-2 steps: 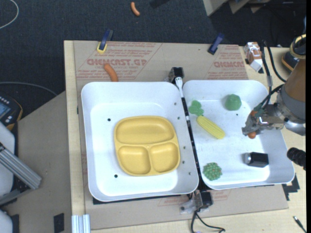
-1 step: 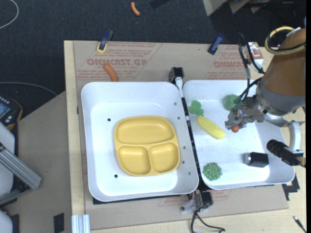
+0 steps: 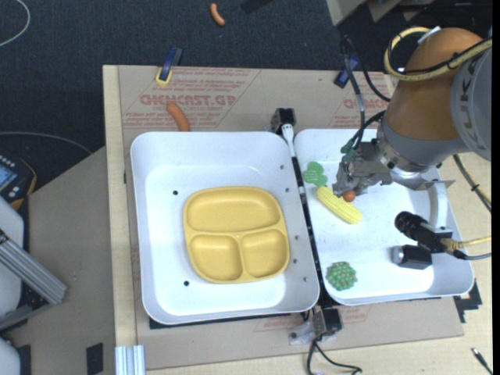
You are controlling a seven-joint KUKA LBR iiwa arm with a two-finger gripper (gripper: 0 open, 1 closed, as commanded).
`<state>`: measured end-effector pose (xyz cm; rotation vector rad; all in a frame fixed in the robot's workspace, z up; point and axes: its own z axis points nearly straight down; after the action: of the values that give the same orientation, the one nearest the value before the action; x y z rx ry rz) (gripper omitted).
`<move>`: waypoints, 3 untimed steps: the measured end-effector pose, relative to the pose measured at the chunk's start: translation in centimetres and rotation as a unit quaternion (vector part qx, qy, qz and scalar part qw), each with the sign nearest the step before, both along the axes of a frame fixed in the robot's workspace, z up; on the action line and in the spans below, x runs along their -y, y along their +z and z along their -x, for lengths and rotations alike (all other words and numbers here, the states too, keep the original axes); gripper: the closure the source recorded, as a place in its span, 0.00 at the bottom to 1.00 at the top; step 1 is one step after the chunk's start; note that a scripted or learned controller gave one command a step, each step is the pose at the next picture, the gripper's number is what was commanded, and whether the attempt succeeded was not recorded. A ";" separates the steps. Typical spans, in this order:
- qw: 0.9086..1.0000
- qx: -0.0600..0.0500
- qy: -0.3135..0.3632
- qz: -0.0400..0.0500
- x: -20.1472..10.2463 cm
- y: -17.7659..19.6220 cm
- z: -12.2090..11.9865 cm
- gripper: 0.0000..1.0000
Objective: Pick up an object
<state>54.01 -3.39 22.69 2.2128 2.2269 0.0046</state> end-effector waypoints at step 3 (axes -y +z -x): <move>1.000 -0.004 -0.002 0.000 -8.7 -1.3 -4.9 1.00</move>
<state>58.87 5.35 21.34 2.2219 2.2256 -0.0054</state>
